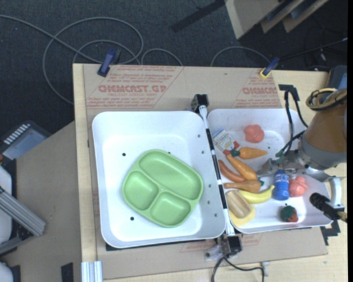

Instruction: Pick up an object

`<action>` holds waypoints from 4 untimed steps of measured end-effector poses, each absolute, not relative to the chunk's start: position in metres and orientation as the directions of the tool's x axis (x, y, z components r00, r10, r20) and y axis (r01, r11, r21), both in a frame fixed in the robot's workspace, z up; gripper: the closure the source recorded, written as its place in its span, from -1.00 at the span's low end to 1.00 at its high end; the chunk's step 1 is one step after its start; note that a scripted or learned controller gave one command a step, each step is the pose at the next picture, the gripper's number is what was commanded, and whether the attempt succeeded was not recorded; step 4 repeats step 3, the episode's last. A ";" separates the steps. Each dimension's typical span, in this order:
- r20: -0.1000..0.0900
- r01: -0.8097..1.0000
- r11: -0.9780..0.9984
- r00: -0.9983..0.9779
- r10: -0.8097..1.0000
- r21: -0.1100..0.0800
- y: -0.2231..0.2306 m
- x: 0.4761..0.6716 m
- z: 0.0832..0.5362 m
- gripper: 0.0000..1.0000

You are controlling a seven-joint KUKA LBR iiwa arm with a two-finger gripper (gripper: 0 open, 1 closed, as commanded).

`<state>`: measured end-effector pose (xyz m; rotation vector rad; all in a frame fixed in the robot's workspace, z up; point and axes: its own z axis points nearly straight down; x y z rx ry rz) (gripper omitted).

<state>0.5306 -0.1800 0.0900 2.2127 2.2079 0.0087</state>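
Two white bins: the left bin (105, 165) holds one green divided plate (161, 188). The right bin (265, 117) holds two carrots (241, 164), one banana (255, 195), one bread piece (239, 203), one red tomato (254, 133), one blue bottle (281, 185), one pink item (298, 186), one strawberry (288, 213) and one small carton (222, 138). Gripper (278, 164) sits low above the bottle; can't tell its state, no object seen in its grasp.

A dark carpet (49, 66) lay around the counter (149, 88), crossed by thin looping cables (60, 38). The counter was covered with printed brown cardboard. Pale wooden furniture (259, 16) stood at the top right. Light was even.
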 end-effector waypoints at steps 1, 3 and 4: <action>0.001 1.000 -0.001 0.001 1.000 -0.001 -0.156 0.492 0.084 -1.00; 0.002 1.000 0.003 -0.003 1.000 0.002 -0.038 0.520 0.185 1.00; 0.002 1.000 0.003 -0.003 1.000 0.002 -0.038 0.520 0.185 1.00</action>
